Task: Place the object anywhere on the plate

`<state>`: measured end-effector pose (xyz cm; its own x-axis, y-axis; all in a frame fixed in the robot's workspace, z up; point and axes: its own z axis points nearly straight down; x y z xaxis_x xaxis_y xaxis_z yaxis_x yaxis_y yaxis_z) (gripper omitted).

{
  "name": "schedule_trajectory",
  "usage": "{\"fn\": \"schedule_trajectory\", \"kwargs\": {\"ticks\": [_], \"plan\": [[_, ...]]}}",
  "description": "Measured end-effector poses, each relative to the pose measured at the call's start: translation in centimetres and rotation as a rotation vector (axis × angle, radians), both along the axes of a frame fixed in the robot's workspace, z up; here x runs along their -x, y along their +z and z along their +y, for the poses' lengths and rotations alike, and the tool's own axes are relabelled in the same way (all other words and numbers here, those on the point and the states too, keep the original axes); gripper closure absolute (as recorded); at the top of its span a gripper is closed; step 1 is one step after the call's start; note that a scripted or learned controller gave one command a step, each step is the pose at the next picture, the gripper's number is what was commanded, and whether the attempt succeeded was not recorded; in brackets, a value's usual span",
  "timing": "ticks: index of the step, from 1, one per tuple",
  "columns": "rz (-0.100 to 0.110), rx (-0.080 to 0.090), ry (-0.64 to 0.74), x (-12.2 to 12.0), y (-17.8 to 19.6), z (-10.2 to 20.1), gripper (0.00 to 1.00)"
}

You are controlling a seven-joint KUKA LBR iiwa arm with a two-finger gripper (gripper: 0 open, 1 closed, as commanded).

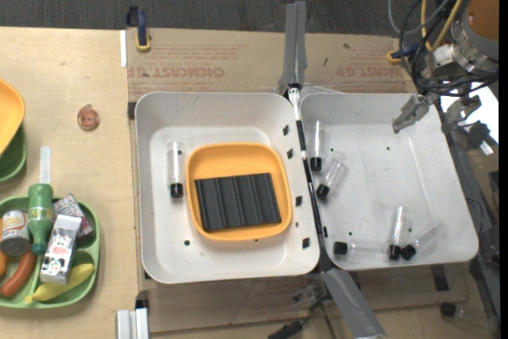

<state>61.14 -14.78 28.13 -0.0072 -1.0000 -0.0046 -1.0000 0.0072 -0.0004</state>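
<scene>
An orange plate (235,156) sits in the middle of the left bin (155,194), and a black ribbed rectangular block (238,200) lies flat on it. A clear tube with a black cap (175,168) lies in the left bin just left of the plate. Several more clear capped tubes lie in the right bin (373,171): one (314,143) and another (330,175) near its left wall, others (397,230) near the front. My gripper (413,113) hangs over the right bin's far right corner, well away from the plate, with nothing seen in it.
Cables loop above the arm at the top right. Left of the bins, a green tray (48,250) holds toy food and a bottle, and an orange bowl (8,123) stands at the left edge. A metal divider (295,52) runs between the bins.
</scene>
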Motion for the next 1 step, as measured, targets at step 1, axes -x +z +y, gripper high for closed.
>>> {"fn": "schedule_trajectory", "kwargs": {"ticks": [1], "plan": [[0.001, 0.001, 0.321, 2.85, -9.05, 5.94, 0.00]]}}
